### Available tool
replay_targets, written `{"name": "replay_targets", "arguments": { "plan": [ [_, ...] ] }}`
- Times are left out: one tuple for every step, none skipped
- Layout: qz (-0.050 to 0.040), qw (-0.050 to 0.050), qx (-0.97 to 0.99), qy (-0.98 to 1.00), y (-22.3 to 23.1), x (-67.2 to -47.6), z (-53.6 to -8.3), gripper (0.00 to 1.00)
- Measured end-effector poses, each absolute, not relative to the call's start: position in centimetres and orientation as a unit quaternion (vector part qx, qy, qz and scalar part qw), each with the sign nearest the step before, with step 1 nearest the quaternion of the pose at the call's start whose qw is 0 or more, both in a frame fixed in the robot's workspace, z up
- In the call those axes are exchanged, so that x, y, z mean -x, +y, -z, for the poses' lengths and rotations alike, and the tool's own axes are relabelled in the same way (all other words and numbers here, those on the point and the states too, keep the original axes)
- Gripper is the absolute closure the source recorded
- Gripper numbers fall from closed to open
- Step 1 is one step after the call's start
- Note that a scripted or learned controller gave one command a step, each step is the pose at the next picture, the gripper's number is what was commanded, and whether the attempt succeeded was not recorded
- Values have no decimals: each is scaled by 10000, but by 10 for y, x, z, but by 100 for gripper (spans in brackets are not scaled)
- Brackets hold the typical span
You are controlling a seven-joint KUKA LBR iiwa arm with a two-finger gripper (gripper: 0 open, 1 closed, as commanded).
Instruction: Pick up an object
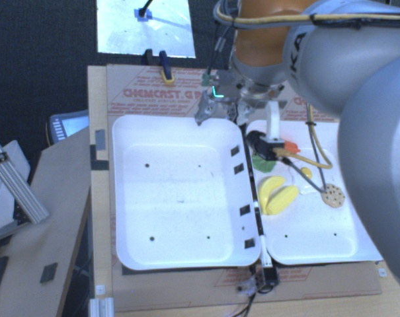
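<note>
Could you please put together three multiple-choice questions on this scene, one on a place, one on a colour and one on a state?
1. Where does the banana-shaped toy lie?
A. the view's left-hand bin
B. the view's right-hand bin
C. outside both bins

2. What colour is the round speckled disc?
A. blue
B. tan
C. red

3. How is the banana-shaped toy?
A. lying on the bin floor, apart from the gripper
B. lifted by the gripper
C. hanging over the rim

Answers: 1 B, it lies on that bin's floor near the divide; 2 B, it is pale brown with dark specks; 3 A, the gripper is up by the far rims, away from it.
</note>
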State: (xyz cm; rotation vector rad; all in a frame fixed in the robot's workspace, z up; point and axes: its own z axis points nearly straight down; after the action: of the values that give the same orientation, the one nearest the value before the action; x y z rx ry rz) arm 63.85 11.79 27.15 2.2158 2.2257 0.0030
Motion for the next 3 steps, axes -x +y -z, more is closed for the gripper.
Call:
{"name": "replay_targets", "arguments": {
  "plan": [
    [-23,9,-7043,7099,118,-639,-283,100],
    [-19,11,-7041,7101,118,-639,-282,0],
    [-14,7,-7046,7096,173,-670,-232,0]
  ]
}}
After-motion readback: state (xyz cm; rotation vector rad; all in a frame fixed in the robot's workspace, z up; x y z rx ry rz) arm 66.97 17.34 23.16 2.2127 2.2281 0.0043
